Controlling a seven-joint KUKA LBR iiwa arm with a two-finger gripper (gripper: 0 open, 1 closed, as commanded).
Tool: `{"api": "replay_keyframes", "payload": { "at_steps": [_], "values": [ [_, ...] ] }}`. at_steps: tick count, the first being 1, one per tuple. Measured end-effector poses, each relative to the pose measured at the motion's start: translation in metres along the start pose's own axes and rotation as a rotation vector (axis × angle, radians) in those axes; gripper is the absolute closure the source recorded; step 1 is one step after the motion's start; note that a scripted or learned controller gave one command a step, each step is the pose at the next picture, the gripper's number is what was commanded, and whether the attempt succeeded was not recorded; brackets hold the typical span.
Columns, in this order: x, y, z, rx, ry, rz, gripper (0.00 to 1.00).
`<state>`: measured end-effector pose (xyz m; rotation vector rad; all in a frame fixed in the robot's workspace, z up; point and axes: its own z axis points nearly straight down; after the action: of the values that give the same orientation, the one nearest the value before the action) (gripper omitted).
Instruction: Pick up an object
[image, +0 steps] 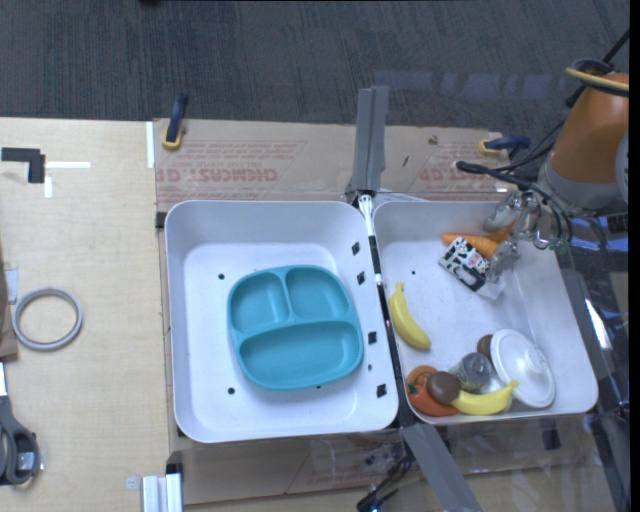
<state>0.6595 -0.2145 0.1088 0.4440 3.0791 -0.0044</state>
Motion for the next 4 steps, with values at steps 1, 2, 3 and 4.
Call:
{"api": "replay_keyframes", "payload": {
  "at_steps": [1,2,3,4],
  "values": [
    [0.035,0.102,0.000,-0.005,0.002,0.089,0.00],
    [0.058,-0.025,0.013,0.005,0.026,0.209,0.00],
    [0.056,-0.024,0.003,0.005,0.021,0.206,1.00],
    [0.055,0.033,-0.112,0.005,0.024,0.292,1.00]
  ]
}}
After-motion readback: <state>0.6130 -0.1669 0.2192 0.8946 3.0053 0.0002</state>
